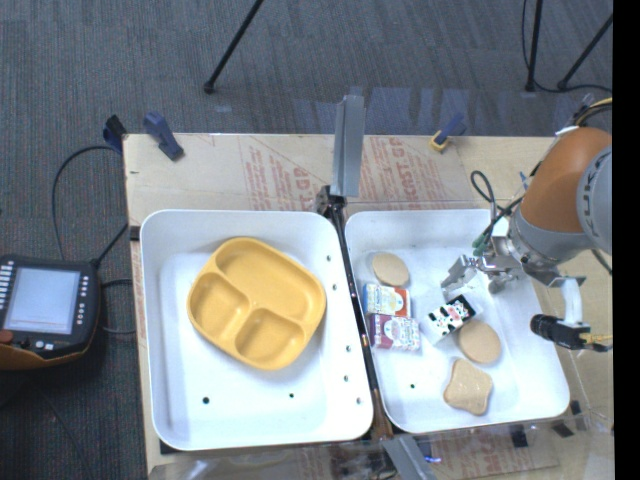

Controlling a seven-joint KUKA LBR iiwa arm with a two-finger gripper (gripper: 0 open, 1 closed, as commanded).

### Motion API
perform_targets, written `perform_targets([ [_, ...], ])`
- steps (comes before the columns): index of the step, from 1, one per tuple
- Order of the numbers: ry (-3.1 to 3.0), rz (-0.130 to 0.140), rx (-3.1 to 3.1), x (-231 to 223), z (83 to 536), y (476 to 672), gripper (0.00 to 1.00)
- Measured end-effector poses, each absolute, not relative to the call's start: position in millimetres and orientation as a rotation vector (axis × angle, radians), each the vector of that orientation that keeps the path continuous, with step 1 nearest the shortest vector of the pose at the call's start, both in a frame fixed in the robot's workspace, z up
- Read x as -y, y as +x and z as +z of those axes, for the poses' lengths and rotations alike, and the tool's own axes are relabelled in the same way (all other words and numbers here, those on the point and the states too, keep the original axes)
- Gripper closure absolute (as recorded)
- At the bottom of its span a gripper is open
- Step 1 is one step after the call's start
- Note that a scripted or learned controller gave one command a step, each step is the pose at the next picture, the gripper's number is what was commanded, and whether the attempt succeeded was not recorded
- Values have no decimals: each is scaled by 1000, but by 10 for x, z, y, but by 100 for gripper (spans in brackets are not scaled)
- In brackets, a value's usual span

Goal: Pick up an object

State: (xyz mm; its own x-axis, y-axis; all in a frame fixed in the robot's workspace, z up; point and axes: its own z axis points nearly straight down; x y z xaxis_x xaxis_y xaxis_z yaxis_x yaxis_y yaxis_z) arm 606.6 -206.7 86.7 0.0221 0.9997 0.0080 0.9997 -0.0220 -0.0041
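My gripper point(480, 276) hangs over the middle of the right bin point(530, 393), its fingers spread open with nothing between them. Just below it lies a small black-and-white patterned carton point(450, 316). A round tan bun point(480, 343) sits right beside that carton, and a slice of toast point(468, 386) lies nearer the bin's front. Along the bin's left side are a round cookie point(390, 268) and two small printed cartons point(388, 300) point(397, 333).
A yellow divided plate point(257, 303) lies in the left bin point(165, 388). A grey upright post point(348, 148) stands behind the wall between the bins. A black cable and a fitting point(560, 330) hang at the right bin's right edge.
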Motion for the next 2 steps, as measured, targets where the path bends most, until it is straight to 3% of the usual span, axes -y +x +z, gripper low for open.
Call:
perform_targets([
  [1,-2287,2,2149,1852,857,5298,0],
  [2,-2294,3,2135,1879,937,5288,100],
])
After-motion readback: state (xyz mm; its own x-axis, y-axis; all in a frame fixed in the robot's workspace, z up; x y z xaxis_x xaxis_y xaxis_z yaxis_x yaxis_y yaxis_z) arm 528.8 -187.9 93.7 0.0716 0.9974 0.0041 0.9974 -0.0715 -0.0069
